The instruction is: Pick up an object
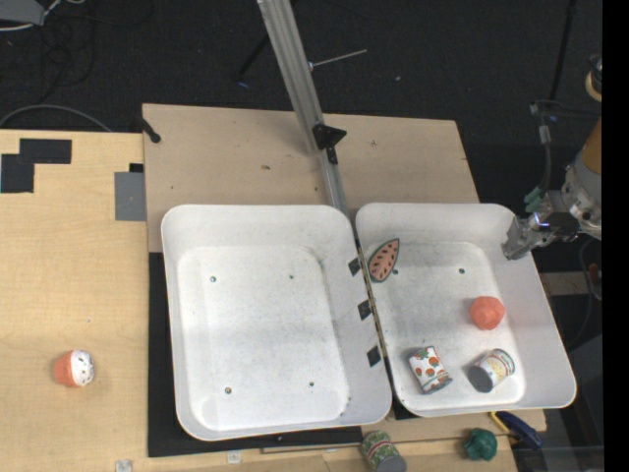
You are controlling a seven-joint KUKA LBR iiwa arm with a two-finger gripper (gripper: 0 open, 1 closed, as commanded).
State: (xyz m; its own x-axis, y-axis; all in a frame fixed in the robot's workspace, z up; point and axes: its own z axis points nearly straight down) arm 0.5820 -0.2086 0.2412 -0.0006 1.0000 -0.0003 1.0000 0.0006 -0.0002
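The right bin (432, 219) holds a red ball (486, 312), a small tin can lying on its side (490, 370), a white box with red spots (428, 370) and a flat orange speckled oval piece (382, 259) leaning near the divider. My gripper (518, 243) hovers over the right bin's far right rim, above and right of the red ball, with nothing visible between its fingers.
The left bin (187, 229) sits beside the right one. An aluminium rail (300, 87) slants down to the bins' junction. A red and white ball (73, 369) lies on the wooden table at left. A green object (480, 444) and a can (379, 450) lie by the front edge.
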